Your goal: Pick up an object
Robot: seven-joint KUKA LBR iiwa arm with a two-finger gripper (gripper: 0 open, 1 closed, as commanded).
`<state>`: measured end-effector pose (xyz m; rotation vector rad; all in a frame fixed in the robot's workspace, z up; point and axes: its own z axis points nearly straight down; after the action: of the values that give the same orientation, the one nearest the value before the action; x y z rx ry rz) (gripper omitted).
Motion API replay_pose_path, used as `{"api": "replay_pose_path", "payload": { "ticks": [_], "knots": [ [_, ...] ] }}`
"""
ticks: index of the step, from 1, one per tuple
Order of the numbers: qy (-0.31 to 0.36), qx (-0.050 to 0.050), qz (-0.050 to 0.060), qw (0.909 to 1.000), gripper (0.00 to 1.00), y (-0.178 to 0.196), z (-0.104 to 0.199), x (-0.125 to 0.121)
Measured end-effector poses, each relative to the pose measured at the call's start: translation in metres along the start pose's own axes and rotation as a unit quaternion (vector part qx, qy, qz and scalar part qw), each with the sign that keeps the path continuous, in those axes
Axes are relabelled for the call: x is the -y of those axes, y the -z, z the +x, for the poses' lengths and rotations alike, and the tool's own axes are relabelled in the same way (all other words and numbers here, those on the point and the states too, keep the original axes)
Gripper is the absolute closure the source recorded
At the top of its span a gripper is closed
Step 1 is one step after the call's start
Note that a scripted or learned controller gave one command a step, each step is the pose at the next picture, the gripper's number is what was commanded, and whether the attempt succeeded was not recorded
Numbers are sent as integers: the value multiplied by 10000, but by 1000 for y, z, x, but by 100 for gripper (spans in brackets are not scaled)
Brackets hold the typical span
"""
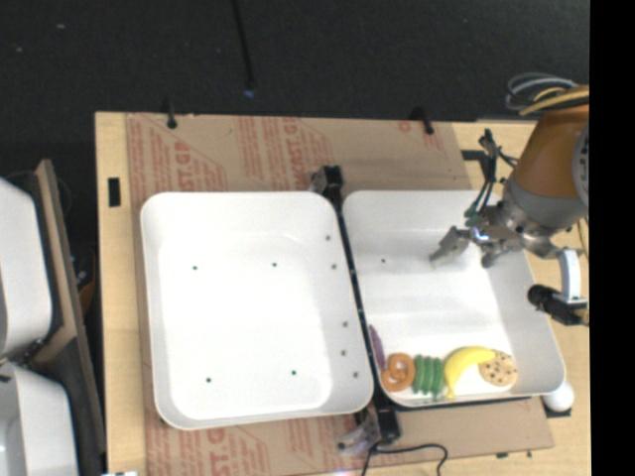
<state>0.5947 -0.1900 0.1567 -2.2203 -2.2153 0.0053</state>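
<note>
Hand (466,249) above right bin (417,296), banana (466,362) well below

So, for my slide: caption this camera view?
Gripper over the right bin, away from the toy foods along its near edge.

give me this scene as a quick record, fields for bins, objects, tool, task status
bins: left bin and right bin, side by side
objects: orange ring, green piece, banana, cookie, in a row along the right bin's near edge
tool: tool above the right bin's far half, apart from the objects
task status: nothing picked up yet
</note>
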Motion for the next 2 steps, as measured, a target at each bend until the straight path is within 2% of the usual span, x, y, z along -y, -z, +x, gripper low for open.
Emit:
{"api": "replay_pose_path", "payload": {
  "ticks": [1,2],
  "knots": [
    [-5,5,-9,10000,0,-59,-30,12],
    [8,8,-35,10000,0,-56,-29,10]
  ]
}}
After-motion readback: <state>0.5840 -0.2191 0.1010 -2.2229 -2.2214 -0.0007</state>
